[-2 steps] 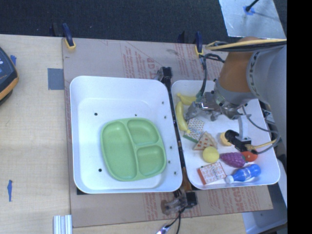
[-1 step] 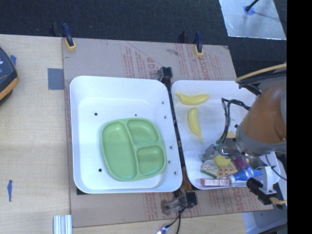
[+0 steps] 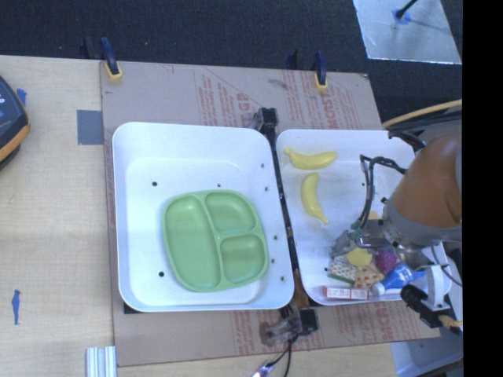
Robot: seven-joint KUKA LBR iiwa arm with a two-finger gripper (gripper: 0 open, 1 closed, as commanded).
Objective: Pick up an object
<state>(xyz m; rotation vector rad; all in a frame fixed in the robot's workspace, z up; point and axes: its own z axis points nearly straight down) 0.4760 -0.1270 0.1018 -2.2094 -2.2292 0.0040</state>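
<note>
- The gripper (image 3: 355,246) hangs directly over the pile of small objects (image 3: 363,269) in the right bin's (image 3: 346,144) near corner.
- Whether the fingers are open or closed cannot be told.
- Two bananas (image 3: 313,197) lie farther back in that bin.

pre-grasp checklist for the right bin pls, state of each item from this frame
1. Gripper over the right bin: ok, low above the clutter pile at the bin's near right corner.
2. Finger state: cannot tell.
3. Object held: cannot tell, nothing seen between the fingers.
4. Target isolated: not ok, the pile's items touch and overlap.
5. Easier targets free: ok, two bananas lie apart from the pile.
6. Left bin out of the way: ok, it holds a green divided tray away from the arm.
</note>
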